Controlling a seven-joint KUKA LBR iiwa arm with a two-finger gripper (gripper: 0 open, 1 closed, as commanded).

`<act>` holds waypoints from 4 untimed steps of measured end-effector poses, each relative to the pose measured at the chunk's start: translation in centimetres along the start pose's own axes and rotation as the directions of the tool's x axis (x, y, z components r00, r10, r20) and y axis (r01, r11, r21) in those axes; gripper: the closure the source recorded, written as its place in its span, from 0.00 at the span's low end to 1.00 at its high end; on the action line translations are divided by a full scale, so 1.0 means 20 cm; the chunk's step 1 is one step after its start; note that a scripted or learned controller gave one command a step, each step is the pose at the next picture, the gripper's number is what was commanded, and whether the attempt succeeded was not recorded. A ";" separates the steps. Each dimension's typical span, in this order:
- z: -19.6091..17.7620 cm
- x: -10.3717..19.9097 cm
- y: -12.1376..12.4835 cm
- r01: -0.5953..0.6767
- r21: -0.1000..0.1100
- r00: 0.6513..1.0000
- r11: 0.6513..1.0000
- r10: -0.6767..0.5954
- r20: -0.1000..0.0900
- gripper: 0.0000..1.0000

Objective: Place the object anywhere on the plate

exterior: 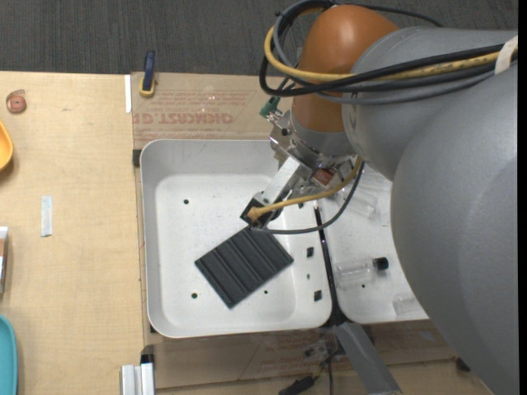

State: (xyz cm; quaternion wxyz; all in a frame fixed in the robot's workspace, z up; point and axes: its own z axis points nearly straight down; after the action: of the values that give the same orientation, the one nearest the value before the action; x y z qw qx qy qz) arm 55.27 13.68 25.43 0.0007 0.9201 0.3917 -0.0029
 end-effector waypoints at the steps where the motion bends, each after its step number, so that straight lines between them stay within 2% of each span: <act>1: 0.00 0.00 0.00 0.000 0.000 1.000 1.000 0.000 0.000 0.00; 2: -0.04 0.00 0.00 0.003 0.001 1.000 1.000 -0.003 0.006 1.00; 3: -0.04 0.00 0.00 0.003 0.001 1.000 1.000 -0.003 0.006 0.00; 4: -0.67 0.49 -0.04 -0.121 -0.001 0.993 0.993 0.121 -0.003 0.00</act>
State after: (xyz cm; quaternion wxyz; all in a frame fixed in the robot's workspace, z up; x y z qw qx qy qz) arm 61.51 21.42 38.68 0.0006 0.9422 0.3351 -0.0013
